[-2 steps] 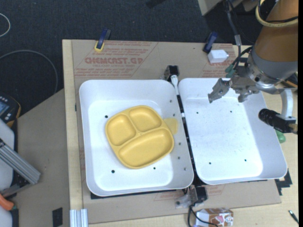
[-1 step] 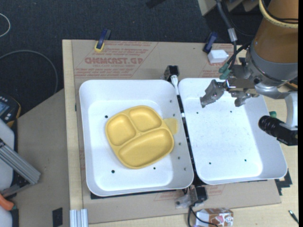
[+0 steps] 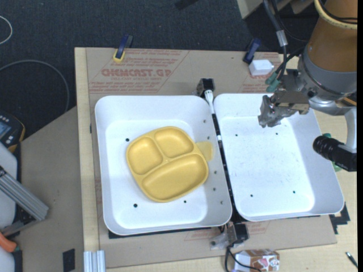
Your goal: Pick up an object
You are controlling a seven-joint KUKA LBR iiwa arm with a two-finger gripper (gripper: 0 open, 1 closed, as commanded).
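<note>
A yellow divided plate [image 3: 167,163] with three compartments lies flat in the left bin [image 3: 108,152], near its middle and toward the right wall. My gripper [image 3: 270,119] hangs over the far part of the right bin [image 3: 266,169], well to the right of the plate. Nothing shows between its fingers, and their spacing is too small to make out.
The two white bins sit side by side on a cardboard-covered bench [image 3: 142,72]. Clamps [image 3: 120,47] and a small white block [image 3: 261,67] sit along the far edge. A black cylindrical part [image 3: 333,149] juts over the right bin's right rim.
</note>
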